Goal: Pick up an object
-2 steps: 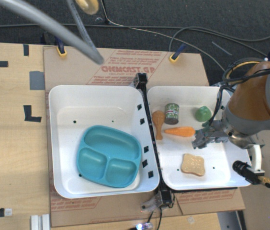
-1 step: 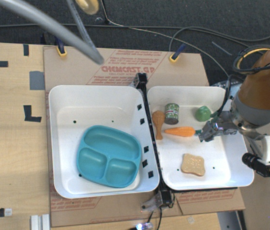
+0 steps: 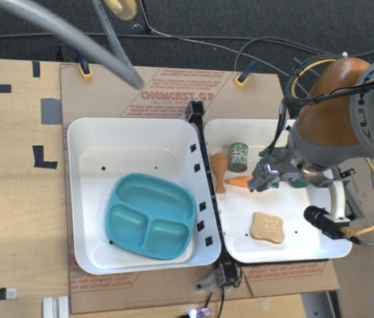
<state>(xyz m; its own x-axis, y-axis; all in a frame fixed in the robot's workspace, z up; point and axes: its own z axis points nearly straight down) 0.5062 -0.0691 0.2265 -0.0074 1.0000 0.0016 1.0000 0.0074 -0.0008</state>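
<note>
In the right bin lie a tan bread slice, an orange carrot, a small green-labelled can and a brown, bottle-like piece by the divider. My gripper hangs over the right bin's middle, just right of the carrot's tip and below the can. Its dark fingers point left and down, and I cannot make out the gap between them. Nothing is seen held.
The left bin holds a teal three-compartment tray. A black divider runs between the bins. Cables loop behind the right bin, and the arm's orange band looms over its right side. A grey pole crosses the top left.
</note>
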